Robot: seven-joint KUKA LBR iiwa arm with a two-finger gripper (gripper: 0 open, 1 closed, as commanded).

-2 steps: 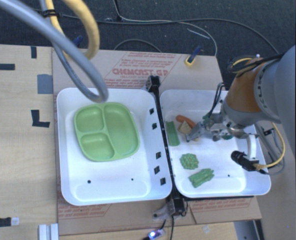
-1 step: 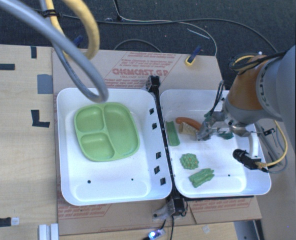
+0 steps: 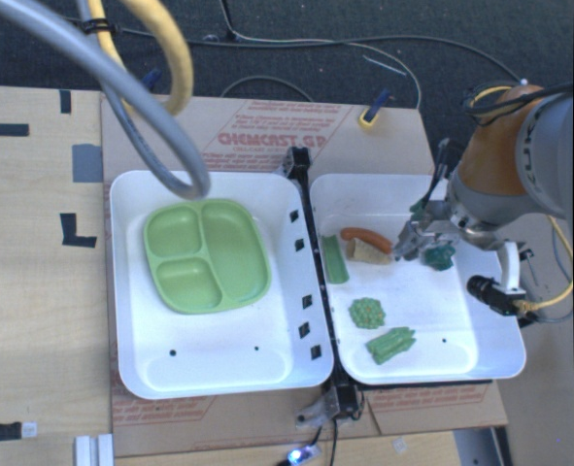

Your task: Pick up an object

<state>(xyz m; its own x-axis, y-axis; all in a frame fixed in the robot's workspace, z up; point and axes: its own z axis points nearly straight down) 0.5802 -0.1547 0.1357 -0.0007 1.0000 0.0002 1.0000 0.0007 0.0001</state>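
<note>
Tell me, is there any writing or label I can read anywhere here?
"CHEMCAST GP": red print on the cardboard under the bins, the letters only partly clear.
Smaller red lines above and below it: too blurred to read.
Faint red print on the cardboard's front edge: too blurred to read.

Soft, even light from above, moderately bright. The two white bins (image 3: 131, 289) look washed out, almost glaring. Shadows are faint, lying close under objects. The grey hose (image 3: 121, 95) at far left is slightly blurred. Overall sharpness is low, with grainy detail.
</note>
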